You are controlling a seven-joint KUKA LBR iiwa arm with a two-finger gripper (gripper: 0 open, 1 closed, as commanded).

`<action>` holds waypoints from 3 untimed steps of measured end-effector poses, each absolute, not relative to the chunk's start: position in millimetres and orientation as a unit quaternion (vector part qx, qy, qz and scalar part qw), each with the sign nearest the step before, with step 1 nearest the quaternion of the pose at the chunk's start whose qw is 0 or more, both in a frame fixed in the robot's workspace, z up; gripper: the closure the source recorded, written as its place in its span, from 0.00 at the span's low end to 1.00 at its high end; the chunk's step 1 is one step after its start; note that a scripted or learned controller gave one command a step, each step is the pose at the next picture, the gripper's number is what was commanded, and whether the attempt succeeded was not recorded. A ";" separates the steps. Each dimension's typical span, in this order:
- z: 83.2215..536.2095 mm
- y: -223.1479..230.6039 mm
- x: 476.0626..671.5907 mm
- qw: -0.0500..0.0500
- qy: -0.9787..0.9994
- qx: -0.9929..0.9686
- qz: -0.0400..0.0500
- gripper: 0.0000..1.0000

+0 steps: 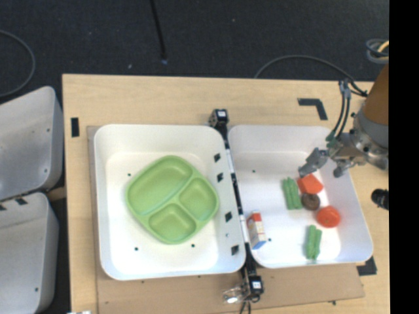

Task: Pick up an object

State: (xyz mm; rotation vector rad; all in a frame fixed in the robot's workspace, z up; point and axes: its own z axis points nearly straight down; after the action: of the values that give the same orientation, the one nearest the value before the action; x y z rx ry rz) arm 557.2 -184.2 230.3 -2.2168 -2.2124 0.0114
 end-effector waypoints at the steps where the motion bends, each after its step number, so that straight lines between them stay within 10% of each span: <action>1: 237.6 -183.7 559.9 0.000 -0.708 -0.707 0.000 0.00; 3: 130.2 -181.2 553.1 -0.003 -0.706 -0.708 0.000 0.00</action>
State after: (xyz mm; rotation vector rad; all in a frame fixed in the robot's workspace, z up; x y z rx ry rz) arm 553.1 -181.2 130.2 -2.2281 -2.2234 -0.0004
